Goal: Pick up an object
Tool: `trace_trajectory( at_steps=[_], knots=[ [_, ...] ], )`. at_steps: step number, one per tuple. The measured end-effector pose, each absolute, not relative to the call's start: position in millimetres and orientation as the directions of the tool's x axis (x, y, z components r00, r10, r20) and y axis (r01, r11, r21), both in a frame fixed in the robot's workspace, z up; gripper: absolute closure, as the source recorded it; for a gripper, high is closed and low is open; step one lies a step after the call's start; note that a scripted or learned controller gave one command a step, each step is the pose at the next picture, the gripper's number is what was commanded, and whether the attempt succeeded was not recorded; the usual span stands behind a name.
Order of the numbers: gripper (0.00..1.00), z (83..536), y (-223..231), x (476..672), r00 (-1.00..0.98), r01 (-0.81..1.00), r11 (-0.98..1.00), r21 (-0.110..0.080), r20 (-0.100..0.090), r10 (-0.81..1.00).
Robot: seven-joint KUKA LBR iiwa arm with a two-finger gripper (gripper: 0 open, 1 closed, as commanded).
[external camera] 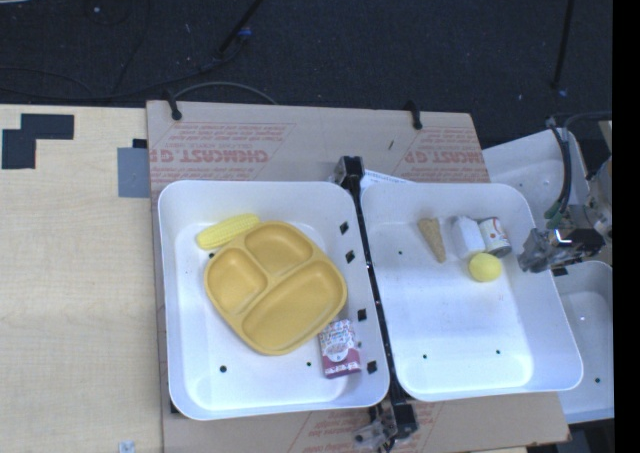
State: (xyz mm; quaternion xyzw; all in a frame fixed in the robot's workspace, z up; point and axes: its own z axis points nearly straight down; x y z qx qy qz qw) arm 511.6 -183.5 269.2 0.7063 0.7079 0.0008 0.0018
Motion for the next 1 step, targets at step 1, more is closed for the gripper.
trace_trajectory(
  at_steps=[1],
  knots=[
    [1.00, 271.3, -126.0, 514.0, -0.006, 1.000, 0.006, -0.003, 0.002, 1.000]
  ],
)
